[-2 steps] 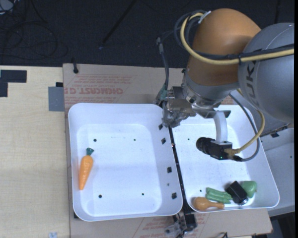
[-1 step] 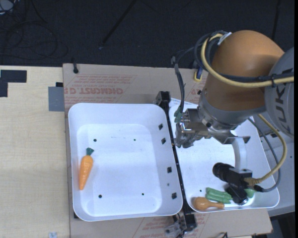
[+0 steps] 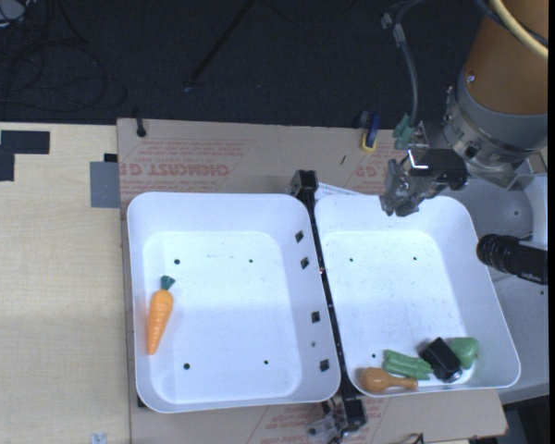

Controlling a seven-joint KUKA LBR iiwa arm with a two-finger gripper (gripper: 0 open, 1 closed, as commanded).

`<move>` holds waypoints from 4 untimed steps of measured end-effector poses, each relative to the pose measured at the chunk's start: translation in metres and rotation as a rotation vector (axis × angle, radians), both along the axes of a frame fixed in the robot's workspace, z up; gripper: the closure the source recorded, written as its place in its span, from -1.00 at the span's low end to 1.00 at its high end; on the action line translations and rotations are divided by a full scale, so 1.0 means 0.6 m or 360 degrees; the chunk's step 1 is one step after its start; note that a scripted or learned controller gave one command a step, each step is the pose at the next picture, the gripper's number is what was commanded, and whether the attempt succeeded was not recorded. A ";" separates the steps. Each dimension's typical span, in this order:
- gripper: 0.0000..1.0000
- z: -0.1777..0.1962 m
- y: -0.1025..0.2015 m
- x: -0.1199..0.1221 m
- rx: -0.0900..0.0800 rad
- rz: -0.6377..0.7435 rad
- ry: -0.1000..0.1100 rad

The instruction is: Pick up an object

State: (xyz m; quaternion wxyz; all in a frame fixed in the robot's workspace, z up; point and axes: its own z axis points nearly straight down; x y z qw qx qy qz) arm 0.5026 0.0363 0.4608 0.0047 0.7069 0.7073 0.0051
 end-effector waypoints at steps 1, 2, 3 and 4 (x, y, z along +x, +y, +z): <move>1.00 -0.189 -0.086 0.103 -0.0006 -0.0010 0.0038; 1.00 0.101 0.026 0.173 0.0001 0.0011 -0.0005; 1.00 -0.048 -0.104 0.237 -0.0006 -0.0012 0.0039; 1.00 -0.212 -0.240 0.233 -0.0003 -0.0011 0.0039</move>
